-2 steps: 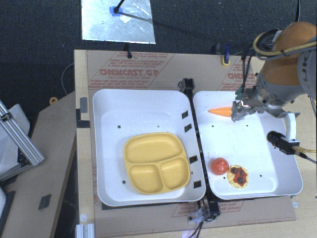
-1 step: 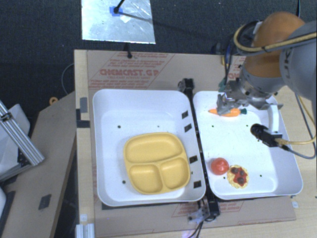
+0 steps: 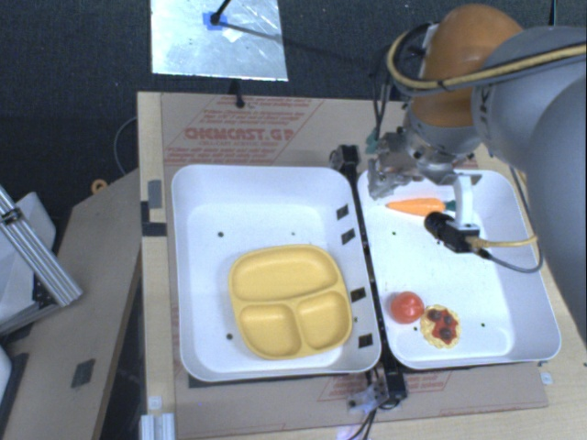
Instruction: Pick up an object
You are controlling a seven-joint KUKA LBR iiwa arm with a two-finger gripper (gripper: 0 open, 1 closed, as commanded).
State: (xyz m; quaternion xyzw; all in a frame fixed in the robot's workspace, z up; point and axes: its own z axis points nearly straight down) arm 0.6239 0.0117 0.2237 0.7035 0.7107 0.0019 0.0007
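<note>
Single frame, overhead slant.

Arm comes in from the view's right, orange band above the wrist. Pincer is over the far left corner of the right bin, close to the divider between the two bins. Pincer opening: cannot tell; the tip is seen from above and merges with the wrist hardware. No object is visible in its grip.

Objects, placed from the pincer:
- Carrot: orange, lying flat on the right bin's floor, just beside the pincer on its camera-near side and slightly toward the view's right. Long axis runs roughly across the view, with the pointed end nearest the pincer. Contact with the pincer: cannot tell.
- Tomato: red, round, same bin, well apart from the pincer, almost straight toward the camera from it, near the bin's front edge.
- Small yellow disc with a red topping: just beside the tomato, on its view-right side, and the farthest right-bin item from the pincer.
- Yellow plate: three compartments, lying flat in the left bin, across the divider from the pincer, toward the camera and the view's left, well apart.

Counter: brown board with red lettering under both bins, showing beyond the pincer and to its view-left. A silver sheet lies farther back still.
</note>
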